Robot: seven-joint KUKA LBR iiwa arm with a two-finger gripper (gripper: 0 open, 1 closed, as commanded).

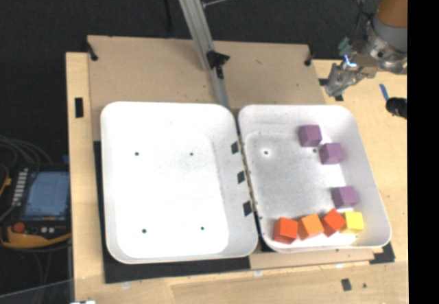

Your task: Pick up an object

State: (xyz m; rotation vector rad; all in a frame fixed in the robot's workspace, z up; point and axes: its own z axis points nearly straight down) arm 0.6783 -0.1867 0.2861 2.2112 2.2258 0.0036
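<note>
Gripper [337,83] is hanging at the upper right, beyond the far corner of the right bin [367,158] and over bare desk [274,62]; at this size I cannot tell how it is set, and nothing is showing beneath it.

All the candidates are lying in the right bin. Three purple blocks are standing apart along its right side: the far purple block [310,135], the second purple block [333,153] just beside it, and the near purple block [345,196] lower down. Along the near wall a row is crowding together: the red-orange block [285,230], the orange block [311,226], the red block [333,221] and the yellow block [354,220], seemingly touching one another.

To my judgement the approach is only beginning. Going for the far purple block looks wisest, since it is sitting nearest the arm with free floor around it. The row at the near wall is offering little room between neighbours and rim, so a descent there is risking a nudge rather than a grasp. Coming straight down, centred, with the closing direction squared to the block's faces should help.

The left bin [168,179] is sitting beside it, the two rims meeting at the middle. Both are resting on a pale wooden desk, with a metal post [199,21] rising behind and dark floor all around.
</note>
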